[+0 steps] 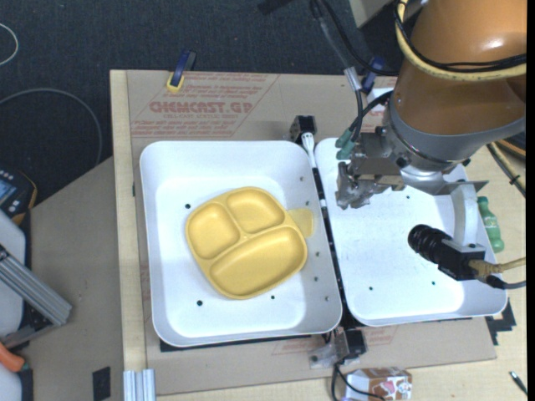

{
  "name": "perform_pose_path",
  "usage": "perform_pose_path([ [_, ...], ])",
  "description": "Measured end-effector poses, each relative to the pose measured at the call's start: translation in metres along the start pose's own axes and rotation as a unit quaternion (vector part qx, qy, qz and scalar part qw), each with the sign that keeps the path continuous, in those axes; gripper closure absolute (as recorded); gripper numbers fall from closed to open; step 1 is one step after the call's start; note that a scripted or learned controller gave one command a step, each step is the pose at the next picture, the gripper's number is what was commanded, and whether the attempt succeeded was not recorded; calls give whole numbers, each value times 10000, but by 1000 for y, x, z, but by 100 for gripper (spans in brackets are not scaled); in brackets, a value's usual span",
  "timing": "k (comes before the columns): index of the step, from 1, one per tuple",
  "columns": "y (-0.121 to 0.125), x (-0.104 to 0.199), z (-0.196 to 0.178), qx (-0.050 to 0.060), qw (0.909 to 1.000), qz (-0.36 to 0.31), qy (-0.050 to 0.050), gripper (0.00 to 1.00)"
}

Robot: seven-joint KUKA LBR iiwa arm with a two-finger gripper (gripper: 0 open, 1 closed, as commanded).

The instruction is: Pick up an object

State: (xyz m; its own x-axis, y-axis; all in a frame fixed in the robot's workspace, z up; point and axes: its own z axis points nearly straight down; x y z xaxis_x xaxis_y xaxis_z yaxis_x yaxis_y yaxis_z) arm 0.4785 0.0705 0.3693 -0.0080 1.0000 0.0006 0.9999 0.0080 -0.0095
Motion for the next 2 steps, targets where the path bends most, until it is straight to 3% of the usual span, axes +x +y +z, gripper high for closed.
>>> perform_pose_path([
  [1,1,-56,-16,-68,10000,64,-9,100],
  [2,2,9,-37,-73,10000,9,4,100],
])
